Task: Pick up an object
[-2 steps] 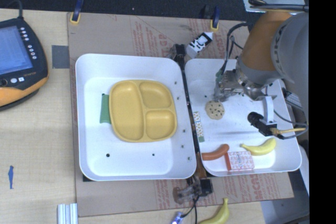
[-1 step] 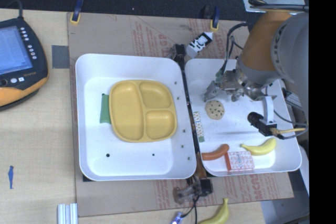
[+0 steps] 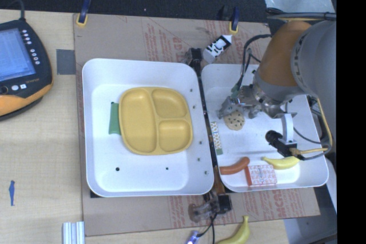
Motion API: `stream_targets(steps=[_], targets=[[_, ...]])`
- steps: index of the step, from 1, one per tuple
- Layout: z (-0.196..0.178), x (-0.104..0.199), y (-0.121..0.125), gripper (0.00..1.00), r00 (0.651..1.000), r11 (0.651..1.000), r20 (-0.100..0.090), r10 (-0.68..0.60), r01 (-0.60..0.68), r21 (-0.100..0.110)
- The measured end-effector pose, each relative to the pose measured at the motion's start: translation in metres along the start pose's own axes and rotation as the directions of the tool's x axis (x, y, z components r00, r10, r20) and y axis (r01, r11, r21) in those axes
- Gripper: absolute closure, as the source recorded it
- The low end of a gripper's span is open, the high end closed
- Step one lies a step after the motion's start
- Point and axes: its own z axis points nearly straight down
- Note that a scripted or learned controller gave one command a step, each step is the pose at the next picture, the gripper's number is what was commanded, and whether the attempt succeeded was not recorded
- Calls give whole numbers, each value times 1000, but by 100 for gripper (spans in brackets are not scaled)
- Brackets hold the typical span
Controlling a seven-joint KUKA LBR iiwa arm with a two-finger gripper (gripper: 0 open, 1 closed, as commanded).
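The claw (image 3: pixel 233 107) hangs low in the right bin (image 3: pixel 214 80), just above a speckled cookie (image 3: pixel 234 120); whether it pinches anything, I cannot tell.

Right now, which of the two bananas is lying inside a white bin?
The banana at the near right of the right bin, beside the hot dog and the red-and-white packet. The other banana lies outside both bins, on the cardboard at the view's bottom edge.
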Motion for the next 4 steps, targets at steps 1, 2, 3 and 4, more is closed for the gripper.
stream_targets(steps=[1, 2, 3, 4], targets=[[-13, -2, 2, 100, 1000, 1000, 2, 0, 0, -5], [-13, -1, 2, 0, 1000, 1000, 2, -1, 1, -4], [-23, -2, 2, 100, 1000, 1000, 1, 0, 0, -3], [-23, -2, 2, 0, 1000, 1000, 1, 0, 0, -2]])
